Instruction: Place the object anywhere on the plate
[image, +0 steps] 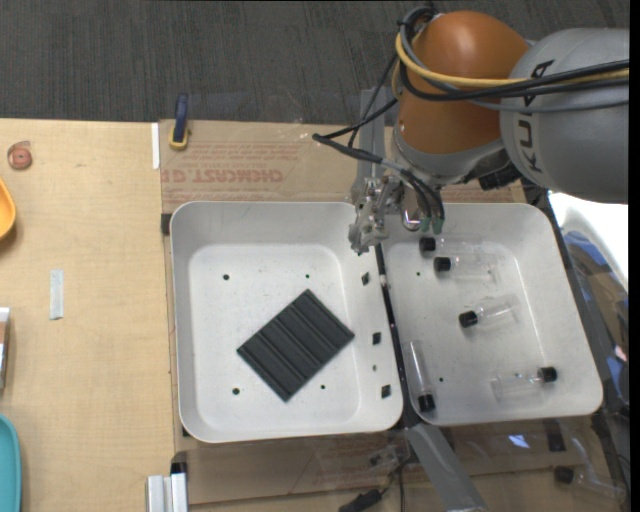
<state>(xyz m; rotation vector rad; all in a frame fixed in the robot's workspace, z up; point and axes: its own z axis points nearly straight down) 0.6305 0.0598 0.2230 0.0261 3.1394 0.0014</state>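
Gripper (368, 232) low, arm overhead

gripper (372, 228) fingers too small to tell, teal object (8, 465) cropped

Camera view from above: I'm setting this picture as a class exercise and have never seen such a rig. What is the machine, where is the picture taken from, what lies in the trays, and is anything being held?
One fixed camera looks down at a slant on a bench. The grey and orange machine is a robot arm reaching in from the right. Its end effector hangs over the rims where two shallow white bins meet. The left bin holds a dark ridged plate lying flat. The right bin holds several small clear vials with black caps, lying scattered. I cannot see anything held in the end effector; it is too small and cluttered to judge.
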